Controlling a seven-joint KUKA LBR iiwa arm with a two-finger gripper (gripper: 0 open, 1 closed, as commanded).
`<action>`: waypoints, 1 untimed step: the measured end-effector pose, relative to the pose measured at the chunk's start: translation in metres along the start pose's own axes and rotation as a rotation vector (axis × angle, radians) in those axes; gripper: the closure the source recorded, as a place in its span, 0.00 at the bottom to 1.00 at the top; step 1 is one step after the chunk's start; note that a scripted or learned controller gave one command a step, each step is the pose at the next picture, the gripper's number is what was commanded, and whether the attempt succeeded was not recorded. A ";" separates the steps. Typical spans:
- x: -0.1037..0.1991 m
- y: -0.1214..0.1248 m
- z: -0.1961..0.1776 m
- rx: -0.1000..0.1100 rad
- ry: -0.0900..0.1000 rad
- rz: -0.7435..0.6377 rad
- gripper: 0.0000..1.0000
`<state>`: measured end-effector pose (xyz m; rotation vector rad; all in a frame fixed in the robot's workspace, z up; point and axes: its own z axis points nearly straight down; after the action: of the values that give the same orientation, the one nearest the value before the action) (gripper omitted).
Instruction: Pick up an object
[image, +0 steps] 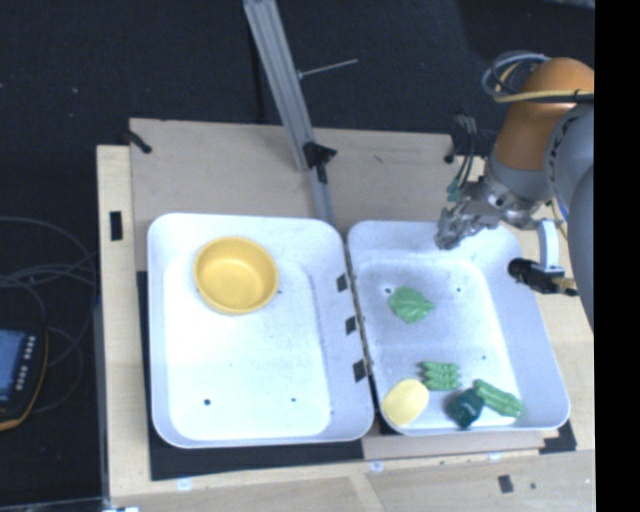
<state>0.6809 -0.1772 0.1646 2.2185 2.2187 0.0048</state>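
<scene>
Jaw state cannot be told at this angle — the gripper (452, 232) shows as a dark cluster with nothing visibly between its tips. It sits over the far edge of the right bin (520, 330), near that bin's far right corner, with the grey arm (535, 140) and its orange band rising behind it toward the right.

Right bin contents all lie well apart from the gripper. A light green leafy piece (410, 304) rests alone near the middle, open white floor on every side. Crowded along the near rim: a pale yellow round object (405, 401) at the near left corner, a small green ridged piece (439, 375) just beside it, a dark teal object (464, 408) and a bright green elongated piece (498, 398) touching or nearly so — cannot tell which.

Left bin (240, 400) holds a yellow bowl (236, 274), upright, toward its far left part; the rest of its floor is open.
</scene>
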 end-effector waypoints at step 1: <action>0.000 -0.006 -0.046 0.000 0.000 0.001 1.00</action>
<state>0.6744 -0.1773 0.2111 2.2192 2.2180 0.0050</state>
